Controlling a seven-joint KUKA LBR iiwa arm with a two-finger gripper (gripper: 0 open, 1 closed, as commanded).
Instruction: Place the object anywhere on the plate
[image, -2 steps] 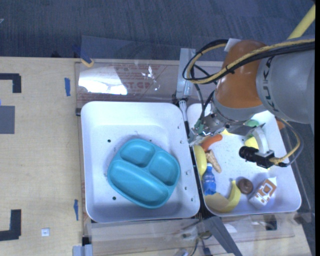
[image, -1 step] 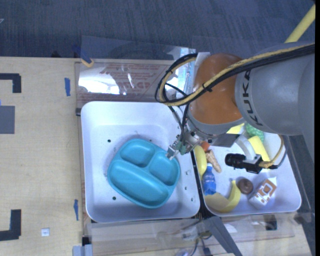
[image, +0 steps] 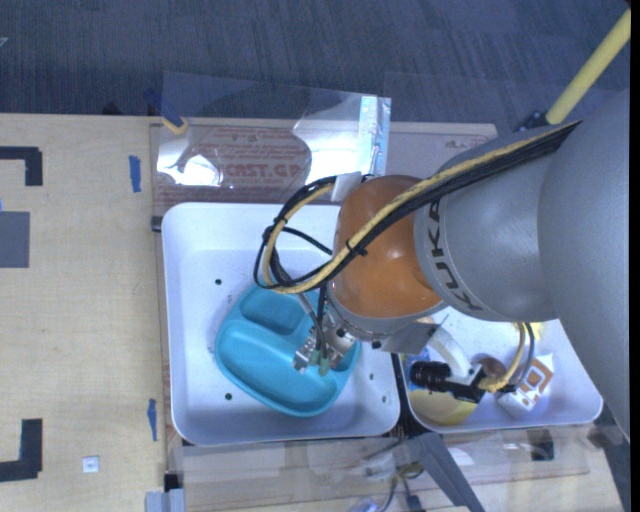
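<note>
A blue plate (image: 262, 350) with a raised divider lies in the left white bin (image: 195, 300), towards its front middle. My gripper (image: 316, 357) hangs low over the plate's right part, under the orange band of the wrist (image: 380, 265). Something small and pale shows at the gripper's tip, too small and too shadowed to name. The arm hides the plate's right edge.
The right bin (image: 580, 400) is largely covered by the arm; a yellow round item (image: 445, 405), a black piece (image: 430, 376) and a white-and-orange object (image: 530, 385) lie in it. Black and yellow cables (image: 285, 230) loop over the left bin. A clear plastic sheet (image: 270, 150) lies behind the bins.
</note>
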